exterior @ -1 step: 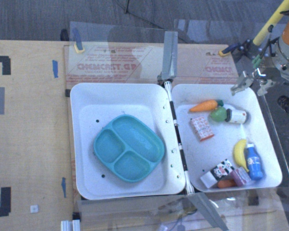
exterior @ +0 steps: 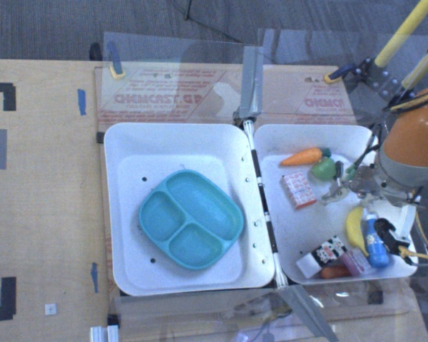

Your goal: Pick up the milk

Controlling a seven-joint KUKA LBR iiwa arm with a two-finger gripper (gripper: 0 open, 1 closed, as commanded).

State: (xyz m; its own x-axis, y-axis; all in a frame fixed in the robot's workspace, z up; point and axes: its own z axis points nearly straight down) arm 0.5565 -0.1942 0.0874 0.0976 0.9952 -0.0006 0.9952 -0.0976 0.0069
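The milk (exterior: 327,252) is a small carton with black-and-white cow patches. It lies on its side near the front edge of the right bin (exterior: 299,223), beside a red sausage (exterior: 334,270). My gripper (exterior: 338,185) hangs over the middle of that bin, just right of a pink-and-white box (exterior: 298,189) and below a green pepper (exterior: 323,169). It is open with nothing between its fingers. The milk sits well in front of the gripper, apart from it.
The right bin also holds a carrot (exterior: 302,157), a banana (exterior: 354,228), a blue bottle (exterior: 376,242) and a purple item (exterior: 355,262). A teal divided plate (exterior: 191,219) lies in the left bin (exterior: 121,191). A ridge (exterior: 260,198) separates the bins.
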